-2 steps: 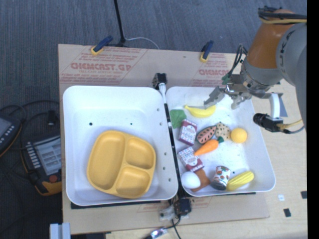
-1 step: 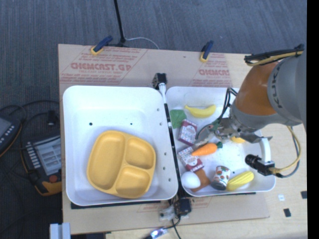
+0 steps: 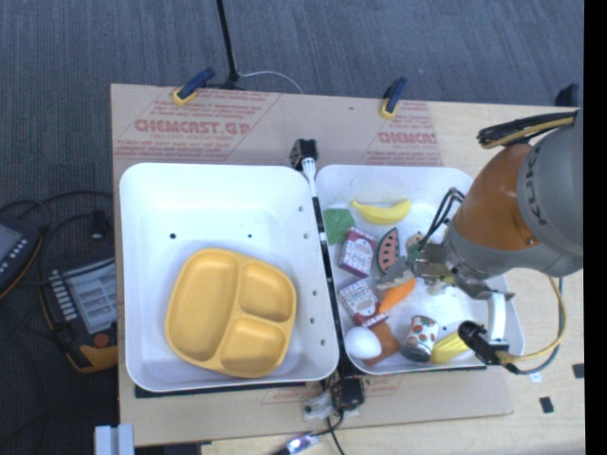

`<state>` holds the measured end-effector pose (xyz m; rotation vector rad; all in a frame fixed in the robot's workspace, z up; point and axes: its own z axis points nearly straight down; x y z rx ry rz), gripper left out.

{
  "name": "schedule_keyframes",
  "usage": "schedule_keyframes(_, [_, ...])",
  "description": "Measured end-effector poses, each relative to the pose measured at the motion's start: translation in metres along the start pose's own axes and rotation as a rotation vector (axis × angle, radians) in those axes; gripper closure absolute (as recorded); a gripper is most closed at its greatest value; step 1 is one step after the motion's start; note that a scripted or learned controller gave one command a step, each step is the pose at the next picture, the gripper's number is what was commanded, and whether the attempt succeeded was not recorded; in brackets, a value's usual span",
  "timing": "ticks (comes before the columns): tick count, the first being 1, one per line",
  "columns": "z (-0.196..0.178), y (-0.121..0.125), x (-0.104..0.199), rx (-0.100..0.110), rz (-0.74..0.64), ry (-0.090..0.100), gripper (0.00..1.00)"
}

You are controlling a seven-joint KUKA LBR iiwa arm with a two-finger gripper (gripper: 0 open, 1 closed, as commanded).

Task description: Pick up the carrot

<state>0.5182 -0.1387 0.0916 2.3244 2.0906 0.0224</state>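
Camera view: two shallow white bins are seen side by side on a bench covered with printed cardboard (image 3: 190, 121). A yellow divided tray (image 3: 230, 311) is held in the left bin (image 3: 152, 197), with its three compartments facing up. A cluster of small things is contained in the right bin (image 3: 455, 176). The carrot (image 3: 395, 297) is found near the middle of that bin, lying at a slant, just beside a red-and-white packet (image 3: 358, 299) on its left and below a watermelon slice (image 3: 388, 249). A banana (image 3: 380, 210) is seen toward the far wall, a green piece (image 3: 336, 223) next to the bin's left wall, and a white egg (image 3: 361, 342) near the front wall, with a small painted cup (image 3: 420, 332) to its right. The arm (image 3: 517, 211) is reached in from the right, and the gripper (image 3: 426, 263) is positioned just right of the carrot's upper end; whether it is apart or together cannot be told, and no contact with the carrot can be confirmed
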Motion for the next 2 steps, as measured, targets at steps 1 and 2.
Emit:
schedule_keyframes(1, [-0.010,0.001,-0.002,-0.001,0.002,-0.004,1.00])
schedule_keyframes(2, [-0.099,0.066,0.073,0.015,0.014,-0.001,1.00])
